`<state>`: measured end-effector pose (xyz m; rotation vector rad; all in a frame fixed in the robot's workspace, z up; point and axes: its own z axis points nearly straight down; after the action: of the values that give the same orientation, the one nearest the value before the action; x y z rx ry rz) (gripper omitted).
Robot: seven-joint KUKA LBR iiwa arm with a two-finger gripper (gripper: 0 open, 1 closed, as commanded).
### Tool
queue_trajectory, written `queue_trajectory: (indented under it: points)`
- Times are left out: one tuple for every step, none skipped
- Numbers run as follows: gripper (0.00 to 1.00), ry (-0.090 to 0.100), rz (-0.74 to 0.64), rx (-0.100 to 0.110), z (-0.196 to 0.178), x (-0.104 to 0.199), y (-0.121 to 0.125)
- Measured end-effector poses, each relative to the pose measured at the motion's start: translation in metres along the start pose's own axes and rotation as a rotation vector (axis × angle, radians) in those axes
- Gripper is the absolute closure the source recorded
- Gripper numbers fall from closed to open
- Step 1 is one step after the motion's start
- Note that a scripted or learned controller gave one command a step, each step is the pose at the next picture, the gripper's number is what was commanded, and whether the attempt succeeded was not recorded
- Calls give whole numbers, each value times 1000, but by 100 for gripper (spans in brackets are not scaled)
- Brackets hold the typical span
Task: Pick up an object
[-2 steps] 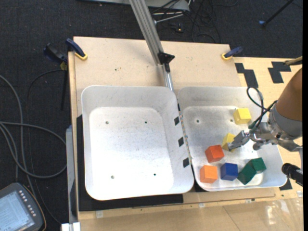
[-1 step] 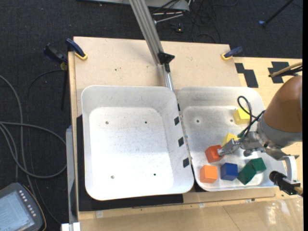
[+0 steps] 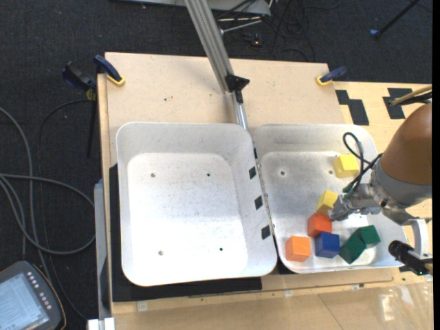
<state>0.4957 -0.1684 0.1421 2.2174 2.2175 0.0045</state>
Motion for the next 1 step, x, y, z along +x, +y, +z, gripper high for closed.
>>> queue_trajectory:
  points:
    - [100, -2, -2, -1, -46, -8, 6]
